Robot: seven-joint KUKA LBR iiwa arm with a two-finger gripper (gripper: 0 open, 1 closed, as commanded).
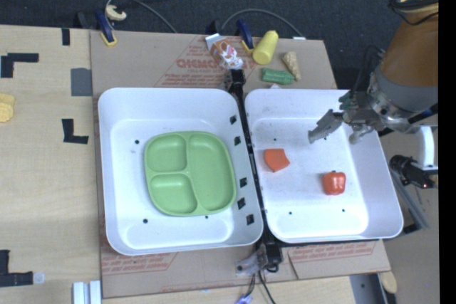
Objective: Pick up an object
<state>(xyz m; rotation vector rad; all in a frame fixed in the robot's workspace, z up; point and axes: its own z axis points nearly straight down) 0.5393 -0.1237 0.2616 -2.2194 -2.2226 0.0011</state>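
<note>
We're in the approach step: gripper [340, 126] hovers over the right bin [377, 224], fingers spread, holding nothing. Candidates lie below it: orange block [276, 159] and red pepper [334, 183] (well apart). Next we pick one, centre, and descend.

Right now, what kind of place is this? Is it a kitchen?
Probably not a kitchen, more likely a robot lab. A robot arm reaches over two white bins on a cardboard-covered bench, with loose cables behind and toy food to practise grabbing.
</note>
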